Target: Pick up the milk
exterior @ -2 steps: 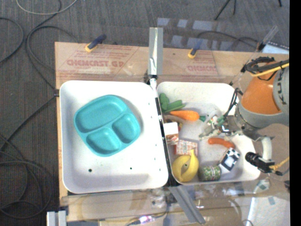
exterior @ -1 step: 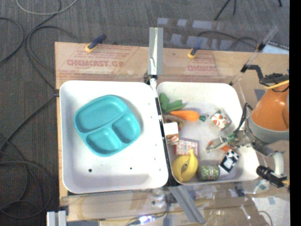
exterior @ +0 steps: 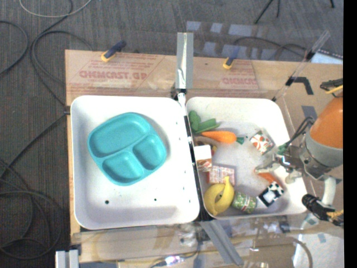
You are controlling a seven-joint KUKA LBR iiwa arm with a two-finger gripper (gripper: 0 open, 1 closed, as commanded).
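One fixed cam, mounted above the tabletop [exterior: 128, 71], looks down at a slant. Far enough back to frame both bins w/ floor beyond; arm [exterior: 329, 133] enters from right.

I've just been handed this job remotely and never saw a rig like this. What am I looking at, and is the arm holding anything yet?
One camera looks down at a slant on two white bins. The left bin holds a teal divided plate. The right bin holds toy food: a carrot, a banana and the milk, a small black-and-white carton. The grey and orange thing at the right is the robot arm; its gripper hangs over the right bin, just above the milk. I cannot see anything held in it.
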